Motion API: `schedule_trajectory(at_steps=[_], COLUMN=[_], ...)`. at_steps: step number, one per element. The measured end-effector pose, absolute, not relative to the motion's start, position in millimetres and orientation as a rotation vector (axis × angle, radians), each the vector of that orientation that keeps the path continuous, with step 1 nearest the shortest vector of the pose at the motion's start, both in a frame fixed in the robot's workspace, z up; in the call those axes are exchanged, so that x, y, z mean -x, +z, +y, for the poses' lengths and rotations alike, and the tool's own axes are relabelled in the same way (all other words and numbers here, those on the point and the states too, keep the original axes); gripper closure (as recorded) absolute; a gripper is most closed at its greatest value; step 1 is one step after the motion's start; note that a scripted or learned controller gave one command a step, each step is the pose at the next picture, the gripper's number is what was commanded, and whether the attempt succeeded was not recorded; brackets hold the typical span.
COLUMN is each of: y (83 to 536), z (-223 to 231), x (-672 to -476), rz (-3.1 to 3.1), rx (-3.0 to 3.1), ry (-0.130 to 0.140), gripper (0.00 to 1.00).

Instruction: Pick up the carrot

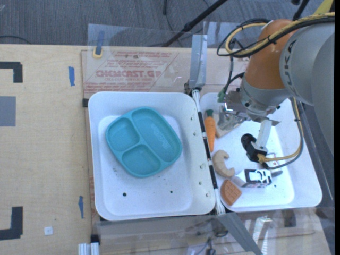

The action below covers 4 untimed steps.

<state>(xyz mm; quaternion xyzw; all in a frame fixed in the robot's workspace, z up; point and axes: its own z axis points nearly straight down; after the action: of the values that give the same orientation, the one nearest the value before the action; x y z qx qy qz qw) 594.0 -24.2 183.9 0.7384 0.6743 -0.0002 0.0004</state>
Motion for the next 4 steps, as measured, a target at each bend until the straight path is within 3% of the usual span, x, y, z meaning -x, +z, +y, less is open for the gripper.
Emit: schedule_trajectory(at_steps=[1,2,3,4], y=[183,183,183,183], z=[-26,-37,-90,-15], x=[-544.8,-478.8,-479.0,-486.4], rz=[2.064,1.845,1.734,1.626], rx=[-2.372,-2.548,-2.621,-2.690], ry=[-0.004,-0.006,-0.004,-0.004], gripper=[1.00,1.00,1.00,1.00])
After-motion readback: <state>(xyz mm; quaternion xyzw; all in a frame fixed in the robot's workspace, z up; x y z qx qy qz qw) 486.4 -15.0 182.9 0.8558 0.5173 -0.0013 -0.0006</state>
